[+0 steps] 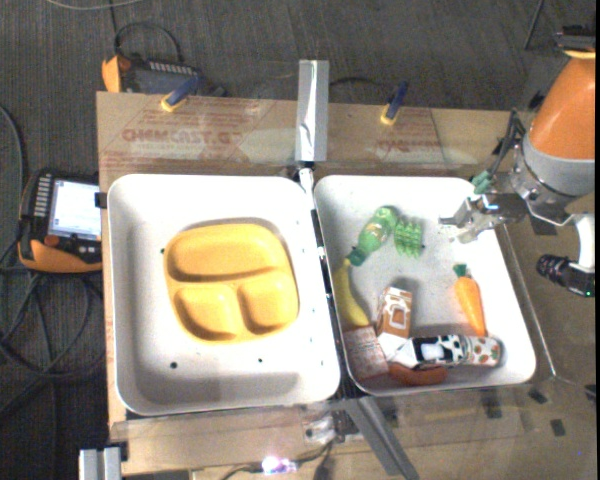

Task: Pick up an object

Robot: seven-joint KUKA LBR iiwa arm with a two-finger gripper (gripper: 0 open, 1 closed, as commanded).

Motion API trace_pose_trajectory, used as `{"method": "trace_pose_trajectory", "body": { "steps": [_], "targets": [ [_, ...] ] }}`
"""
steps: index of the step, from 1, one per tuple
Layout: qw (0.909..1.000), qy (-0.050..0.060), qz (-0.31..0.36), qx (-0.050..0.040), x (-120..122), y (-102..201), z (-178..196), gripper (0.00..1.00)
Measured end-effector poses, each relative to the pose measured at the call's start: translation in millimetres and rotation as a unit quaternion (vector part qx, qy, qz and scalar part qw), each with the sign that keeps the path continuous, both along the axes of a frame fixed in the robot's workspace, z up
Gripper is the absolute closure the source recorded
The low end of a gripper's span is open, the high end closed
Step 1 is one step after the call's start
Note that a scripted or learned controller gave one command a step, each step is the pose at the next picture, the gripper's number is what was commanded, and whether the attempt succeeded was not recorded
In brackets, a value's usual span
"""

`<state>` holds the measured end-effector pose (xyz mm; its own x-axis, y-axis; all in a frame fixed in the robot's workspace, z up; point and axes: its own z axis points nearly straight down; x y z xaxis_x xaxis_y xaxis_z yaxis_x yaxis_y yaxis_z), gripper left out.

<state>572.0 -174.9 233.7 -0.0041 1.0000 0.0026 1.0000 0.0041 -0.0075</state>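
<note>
Nothing lifted yet, judging by how things lie: no object seen between the gripper's tips, every item resting on the floor of the right bin [435,280]. Whole pick left to do, then: choose, descend, close, raise.

Nearest the front rim, crowded together: a cow-patterned can [448,349] on its side, touching a red-brown piece [418,374] below it and a brown packet [361,349] to its left. Just behind, a small orange-and-white carton [395,310], upright or nearly so, close beside a yellow banana [350,300] lying along the bin's left wall. Awkward cluster for a two-finger grab, probably.

Farther right and apart from the pile, a carrot [469,304]: orange, tapered, green stub at the far end, lying flat with bare floor on both sides. Likely the easiest target, and near the gripper.

Deeper in, a green bottle [375,232] tilted across the floor, with a ridged green toy [409,236] just beside it.

At the far right side, above the bin's rim, the gripper [467,220]; spread or pressed together, cannot tell at this size. Holding nothing visible.

Across the divider, the left bin [140,230] carrying a yellow compartment tray [233,278].
</note>
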Motion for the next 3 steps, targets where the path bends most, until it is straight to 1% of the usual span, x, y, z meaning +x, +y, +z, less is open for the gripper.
{"method": "trace_pose_trajectory", "body": {
  "steps": [1, 2, 3],
  "targets": [
    [0.9995, 0.000, 0.033, -0.0014, 26.5, 22.4, -32.1, 0.00],
    [0.9994, 0.004, 0.033, -0.0005, 27.0, 22.8, -27.4, 1.00],
    [0.9994, 0.004, 0.033, -0.0005, 27.0, 22.8, -27.4, 0.00]
  ]
}}
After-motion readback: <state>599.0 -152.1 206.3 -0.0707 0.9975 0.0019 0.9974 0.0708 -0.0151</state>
